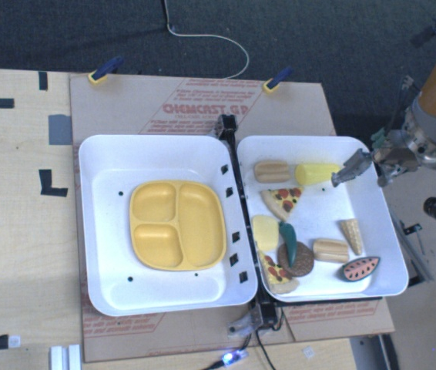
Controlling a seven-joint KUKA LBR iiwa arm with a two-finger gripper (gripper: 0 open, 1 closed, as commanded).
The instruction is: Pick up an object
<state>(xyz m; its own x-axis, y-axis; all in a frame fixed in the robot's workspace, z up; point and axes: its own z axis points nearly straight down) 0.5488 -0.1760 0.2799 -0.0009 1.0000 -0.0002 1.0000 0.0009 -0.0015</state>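
We log the bench from left to right. The pale wooden bench top (10,206) carries black tape marks at its left side, and a brown cardboard sheet with red printing (202,110) lies under both bins, pinned at its far edge by two blue-and-yellow clamps (106,68). A thin white cable (218,41) loops over the dark floor beyond.

The left shallow white bin (98,206) holds a yellow plastic plate with three compartments (178,225), lying flat near its centre.

The right shallow white bin (372,214) holds the toy food. Along its far side we see a tan hot-dog bun piece (271,171) and, just right of it, a yellow block-shaped piece (316,173). Nearer lies a pizza slice with red dots (282,200). Nearer still, a pale yellow wedge (264,230) sits beside a dark green pepper-shaped piece (287,240), which overlaps a dark brown round piece (300,260). A second pizza-like slice (276,274) is partly covered by that cluster, so we cannot make out its outline. To the right lie a tan cylinder-shaped bread piece (330,250), a cream ridged cone (351,236) and a red watermelon slice with dark rind (360,268).

The grey two-finger gripper (349,168) hangs over the far right part of this bin, just right of the yellow block. One dark finger is plain; we cannot tell whether the fingers are apart or together. Nothing shows between them. The arm is cut off at the right edge.
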